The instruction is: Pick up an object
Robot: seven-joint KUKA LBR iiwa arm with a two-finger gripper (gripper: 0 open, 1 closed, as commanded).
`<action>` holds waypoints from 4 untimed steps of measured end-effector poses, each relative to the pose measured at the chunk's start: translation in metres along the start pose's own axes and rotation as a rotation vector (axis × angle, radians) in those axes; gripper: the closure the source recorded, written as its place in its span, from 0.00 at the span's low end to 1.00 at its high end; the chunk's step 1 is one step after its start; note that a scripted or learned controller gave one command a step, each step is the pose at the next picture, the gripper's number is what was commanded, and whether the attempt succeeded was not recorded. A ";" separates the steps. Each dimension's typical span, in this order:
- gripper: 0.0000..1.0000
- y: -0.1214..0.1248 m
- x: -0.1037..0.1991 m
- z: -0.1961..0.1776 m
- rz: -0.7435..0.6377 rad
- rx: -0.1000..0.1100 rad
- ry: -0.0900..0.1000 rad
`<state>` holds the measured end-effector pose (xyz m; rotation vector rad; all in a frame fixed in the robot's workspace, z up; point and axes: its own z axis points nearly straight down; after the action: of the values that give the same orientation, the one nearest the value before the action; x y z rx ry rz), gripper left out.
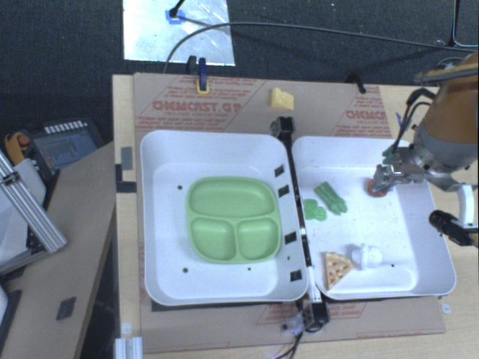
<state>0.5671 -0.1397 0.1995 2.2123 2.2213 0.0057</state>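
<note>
The claw is seen low in the right bin, near its far edge, directly over a small red object — whether it is spread or pinching cannot be told. A centred, square closure should be made before any lift is attempted. The red object appears small, rounded and partly hidden. Green pieces and a pizza slice are found nearer the dividing wall.
</note>
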 end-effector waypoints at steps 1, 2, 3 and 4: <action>1.00 0.001 0.000 -0.013 -0.001 0.004 0.001; 1.00 0.003 0.049 -0.007 -0.004 0.006 0.003; 1.00 0.002 0.100 -0.007 -0.006 0.006 0.004; 1.00 0.004 0.151 -0.019 -0.006 0.004 0.004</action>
<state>0.5699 0.0113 0.2184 2.2095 2.2322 0.0054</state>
